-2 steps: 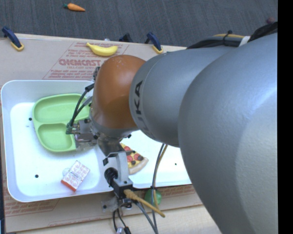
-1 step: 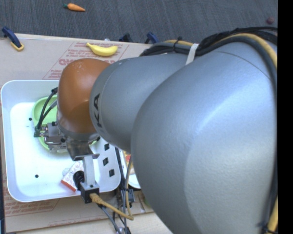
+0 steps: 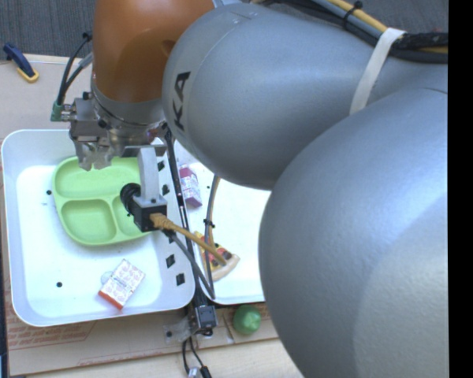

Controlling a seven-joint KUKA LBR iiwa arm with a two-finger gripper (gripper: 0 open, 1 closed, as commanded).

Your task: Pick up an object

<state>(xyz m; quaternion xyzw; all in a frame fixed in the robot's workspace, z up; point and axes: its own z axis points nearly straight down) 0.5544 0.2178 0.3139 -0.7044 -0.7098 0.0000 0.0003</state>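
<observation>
a green divided plate (image 3: 91, 203) lies in the left bin (image 3: 16, 235), toward its far side. the claw (image 3: 94, 157) hangs over the plate's far edge, fingers pointing down onto the rim; i cannot tell whether they are open or closed, or whether they grip anything. nearer in the same bin lies a small red and white packet (image 3: 121, 283). in the right bin (image 3: 236, 211) sit a small bottle (image 3: 190, 186) and a pizza slice (image 3: 221, 262). a green ball (image 3: 247, 319) rests on the tabletop (image 3: 102, 353) just near of the right bin.
</observation>
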